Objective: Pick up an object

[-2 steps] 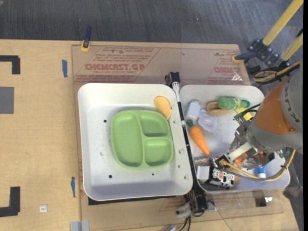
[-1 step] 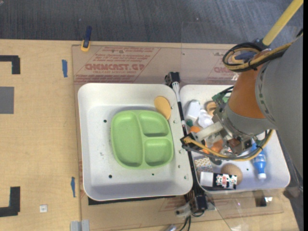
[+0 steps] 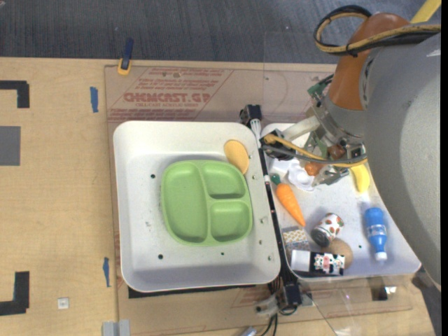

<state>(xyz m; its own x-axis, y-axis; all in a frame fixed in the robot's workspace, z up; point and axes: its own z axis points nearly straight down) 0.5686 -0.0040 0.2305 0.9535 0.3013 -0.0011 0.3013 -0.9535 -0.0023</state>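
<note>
The claw (image 3: 323, 165) hangs low in the right bin (image 3: 402, 254), upper part; its grip cannot be told. Just left lies an orange, tapered carrot (image 3: 289, 203).

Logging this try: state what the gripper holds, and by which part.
Cannot be told. The gripper is low in the right white bin among cluttered items, near a small orange-red object, with no grasp visible.

Grey arm (image 3: 413, 117), orange wrist band (image 3: 357, 61), black-yellow looped cables (image 3: 343, 26).
</note>
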